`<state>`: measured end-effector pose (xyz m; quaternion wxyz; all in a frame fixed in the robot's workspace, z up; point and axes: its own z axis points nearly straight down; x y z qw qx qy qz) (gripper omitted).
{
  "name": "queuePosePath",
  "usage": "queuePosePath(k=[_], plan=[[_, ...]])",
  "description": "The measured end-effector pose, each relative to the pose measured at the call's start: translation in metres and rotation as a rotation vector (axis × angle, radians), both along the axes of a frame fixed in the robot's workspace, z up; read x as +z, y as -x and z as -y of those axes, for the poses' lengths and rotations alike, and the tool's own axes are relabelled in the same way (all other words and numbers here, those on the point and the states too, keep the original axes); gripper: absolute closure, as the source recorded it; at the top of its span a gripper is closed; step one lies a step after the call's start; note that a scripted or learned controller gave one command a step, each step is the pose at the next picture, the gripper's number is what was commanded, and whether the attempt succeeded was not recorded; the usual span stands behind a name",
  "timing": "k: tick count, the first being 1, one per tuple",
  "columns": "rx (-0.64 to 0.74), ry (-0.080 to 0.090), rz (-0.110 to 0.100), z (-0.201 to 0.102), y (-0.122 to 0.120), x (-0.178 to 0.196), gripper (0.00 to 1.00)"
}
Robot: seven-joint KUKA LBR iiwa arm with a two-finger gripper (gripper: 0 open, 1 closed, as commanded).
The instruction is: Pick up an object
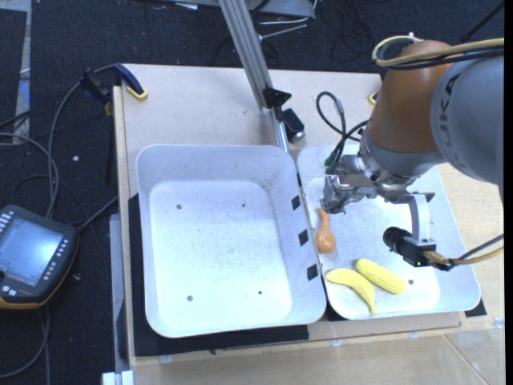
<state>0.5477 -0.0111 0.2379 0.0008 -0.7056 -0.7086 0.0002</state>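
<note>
Lying near the front edge of the right bin (pixel 449 295): 2 yellow items, a banana (pixel 353 283) toward the front-left corner and a corn cob (pixel 381 276) just beside it, touching or nearly so. Farther back, along the bin's left edge, an orange-tan drumstick-shaped piece (pixel 325 234) stands lengthwise. Gripper (pixel 335 200) sits directly over its upper end; finger spread and any hold cannot be told from this angle. Left bin (pixel 160 175) adjoins, sharing the middle rims.
</note>
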Motion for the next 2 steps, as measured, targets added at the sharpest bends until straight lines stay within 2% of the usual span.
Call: queuePosePath(k=[1,2], plan=[[0.000,0.000,0.000,-0.050,-0.024,-0.011,1.00],[0.000,0.000,0.001,-0.102,-0.034,-0.005,1.00]])
